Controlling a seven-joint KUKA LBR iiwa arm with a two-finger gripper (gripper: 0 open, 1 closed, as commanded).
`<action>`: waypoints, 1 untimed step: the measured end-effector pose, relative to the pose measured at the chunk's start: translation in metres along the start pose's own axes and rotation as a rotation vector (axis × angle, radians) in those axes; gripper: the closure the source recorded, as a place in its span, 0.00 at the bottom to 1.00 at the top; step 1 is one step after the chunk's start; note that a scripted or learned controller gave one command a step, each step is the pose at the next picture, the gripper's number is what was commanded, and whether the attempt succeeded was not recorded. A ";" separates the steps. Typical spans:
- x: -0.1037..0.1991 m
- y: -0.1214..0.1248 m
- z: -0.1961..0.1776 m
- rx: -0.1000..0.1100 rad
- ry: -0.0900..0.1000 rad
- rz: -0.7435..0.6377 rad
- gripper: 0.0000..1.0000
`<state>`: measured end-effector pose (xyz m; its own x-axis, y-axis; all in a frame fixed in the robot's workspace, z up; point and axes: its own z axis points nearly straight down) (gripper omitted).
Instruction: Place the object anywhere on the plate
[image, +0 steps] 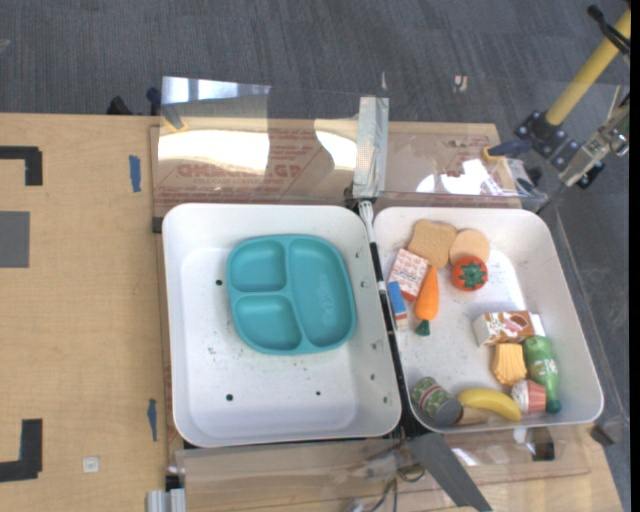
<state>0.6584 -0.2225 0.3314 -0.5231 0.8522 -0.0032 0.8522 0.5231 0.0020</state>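
A teal plate (290, 293) with three compartments lies in the left bin (190, 330), and nothing sits on it. The right bin (565, 300) holds several toy foods: a toast slice (432, 241), a bun (470, 245), a red tomato (468, 272), an orange carrot (428, 297), a red-and-white carton (407, 270), a small printed box (505, 326), a yellow corn piece (509, 364), a green bottle (541, 360), a banana (488, 403) and a can (432, 397).
A dark divider (382, 320) runs between the two bins. A clear plastic sheet (300, 160) lies behind them on the cardboard-covered bench. A yellow pole with black clamps (565, 110) stands at the top right, off the bench.
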 end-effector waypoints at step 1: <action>-0.004 0.007 0.052 0.005 0.004 0.342 1.00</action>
<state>0.6670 -0.2223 0.2789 -0.2066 0.9784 0.0008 0.9784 0.2066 -0.0026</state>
